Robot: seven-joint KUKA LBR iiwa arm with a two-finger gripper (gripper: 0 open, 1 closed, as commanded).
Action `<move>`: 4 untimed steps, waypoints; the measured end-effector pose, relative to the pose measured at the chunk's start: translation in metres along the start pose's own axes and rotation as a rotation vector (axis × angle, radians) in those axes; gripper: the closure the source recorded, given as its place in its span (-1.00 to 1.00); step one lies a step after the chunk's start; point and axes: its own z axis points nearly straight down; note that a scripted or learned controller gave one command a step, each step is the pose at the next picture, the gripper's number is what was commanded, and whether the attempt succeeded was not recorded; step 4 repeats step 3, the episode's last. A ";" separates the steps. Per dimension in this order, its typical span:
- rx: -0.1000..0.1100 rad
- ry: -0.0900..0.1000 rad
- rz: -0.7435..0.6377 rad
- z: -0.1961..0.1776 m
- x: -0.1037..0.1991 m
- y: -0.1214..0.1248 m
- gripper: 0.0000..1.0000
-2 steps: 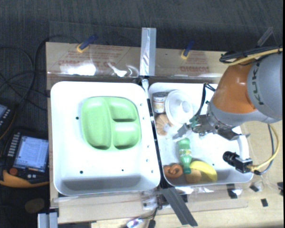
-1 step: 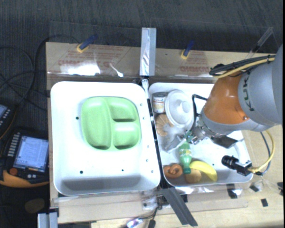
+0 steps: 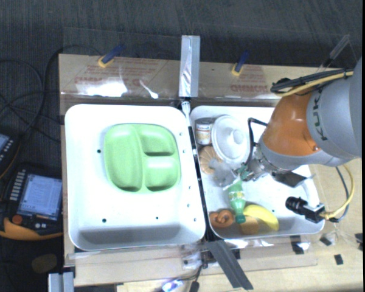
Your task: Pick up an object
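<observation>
We've got the end effector point(image 3: 246, 174) down in the right bin point(image 3: 304, 224), right above the green bottle point(image 3: 236, 198). Nothing looks lifted yet, and we can't tell its grip state.

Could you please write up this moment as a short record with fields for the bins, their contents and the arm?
left bin: holds a green divided tray
right bin: holds a white lidded container, a small jar, a green bottle, a banana and a brown item
arm: reaches in from the right, over the right bin
gripper: low in the right bin, beside the white lidded container and above the green bottle
grasp: fingers too small to judge; no object seen held
</observation>
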 end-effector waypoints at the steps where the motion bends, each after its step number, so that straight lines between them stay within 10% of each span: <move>1: 0.013 0.004 0.008 -0.084 0.013 0.011 1.00; 4: 0.014 0.003 0.000 -0.104 0.025 -0.028 1.00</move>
